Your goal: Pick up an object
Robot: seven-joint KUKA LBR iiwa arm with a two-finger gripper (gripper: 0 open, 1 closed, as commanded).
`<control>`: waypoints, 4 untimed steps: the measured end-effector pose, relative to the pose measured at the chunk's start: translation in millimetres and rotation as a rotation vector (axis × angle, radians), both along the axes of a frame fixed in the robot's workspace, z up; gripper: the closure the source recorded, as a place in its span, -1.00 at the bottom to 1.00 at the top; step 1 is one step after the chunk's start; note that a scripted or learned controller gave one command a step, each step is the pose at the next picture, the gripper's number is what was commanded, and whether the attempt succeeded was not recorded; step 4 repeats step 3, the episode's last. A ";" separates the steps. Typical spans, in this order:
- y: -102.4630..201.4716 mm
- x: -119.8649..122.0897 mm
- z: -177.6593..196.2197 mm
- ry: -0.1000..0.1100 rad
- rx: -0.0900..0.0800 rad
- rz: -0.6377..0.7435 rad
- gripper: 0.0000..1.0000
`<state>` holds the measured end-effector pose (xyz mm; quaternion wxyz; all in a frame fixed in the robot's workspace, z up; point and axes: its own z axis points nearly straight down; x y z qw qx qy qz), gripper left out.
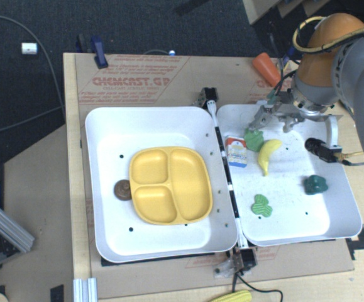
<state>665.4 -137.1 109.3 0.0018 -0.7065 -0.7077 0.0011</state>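
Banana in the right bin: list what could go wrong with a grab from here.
The banana lies against a green object and close to a small carton, so the gripper above them might catch the wrong item or nudge the cluster. The cluster also sits near the right bin's inner wall, which may crowd a finger.

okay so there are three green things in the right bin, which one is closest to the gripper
The green piece at the bin's far end, touching the top of the banana, just below the gripper. The light green one and the dark teal one lie farther toward the near edge.
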 end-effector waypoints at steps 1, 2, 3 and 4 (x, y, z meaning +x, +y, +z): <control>10.0 -56.3 -25.5 -0.001 0.000 -0.002 -1.00; 10.3 -55.2 -14.6 -0.005 0.000 -0.003 1.00; 103.5 -90.4 76.2 -0.006 0.000 0.001 1.00; 103.5 -90.4 76.2 -0.006 0.000 0.001 1.00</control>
